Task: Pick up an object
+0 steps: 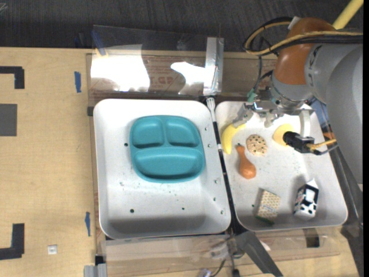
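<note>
While hanging with pincer [274, 120] spread near the cookie [256, 144], risks closing on air or nudging the banana [229, 137] left of it.

Tan wooden desk [40, 172] with black corner marks and blue tape bits carries two shallow white bins side by side, left bin [109, 212] and right bin [331, 209], edges touching at the middle.

Teal divided tray [167, 148] lies centred in left white bin [109, 172]. Clear plastic sheet [150, 68] stands just behind that bin. Blue tape strips [77, 81] on the bench beside its left edge.
</note>
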`<state>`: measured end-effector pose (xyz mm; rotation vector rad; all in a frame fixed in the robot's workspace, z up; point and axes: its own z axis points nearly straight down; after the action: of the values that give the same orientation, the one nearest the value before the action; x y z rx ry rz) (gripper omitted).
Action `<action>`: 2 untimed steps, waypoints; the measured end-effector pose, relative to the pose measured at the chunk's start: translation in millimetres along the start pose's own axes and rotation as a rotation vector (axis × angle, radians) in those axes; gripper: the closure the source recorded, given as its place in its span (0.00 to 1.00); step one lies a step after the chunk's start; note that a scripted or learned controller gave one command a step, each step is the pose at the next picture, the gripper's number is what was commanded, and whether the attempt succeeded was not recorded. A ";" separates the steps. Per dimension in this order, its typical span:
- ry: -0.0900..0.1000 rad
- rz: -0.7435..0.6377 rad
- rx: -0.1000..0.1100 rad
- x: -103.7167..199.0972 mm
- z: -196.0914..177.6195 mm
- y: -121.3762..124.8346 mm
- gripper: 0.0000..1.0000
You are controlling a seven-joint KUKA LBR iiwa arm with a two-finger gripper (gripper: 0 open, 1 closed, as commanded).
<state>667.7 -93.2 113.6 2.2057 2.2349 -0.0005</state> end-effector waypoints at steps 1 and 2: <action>0.000 -0.003 -0.004 -3.1 27.3 -51.7 0.00; 0.000 -0.002 -0.008 -3.5 17.5 -49.4 1.00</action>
<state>618.3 -97.3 96.1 2.1996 2.2339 0.0084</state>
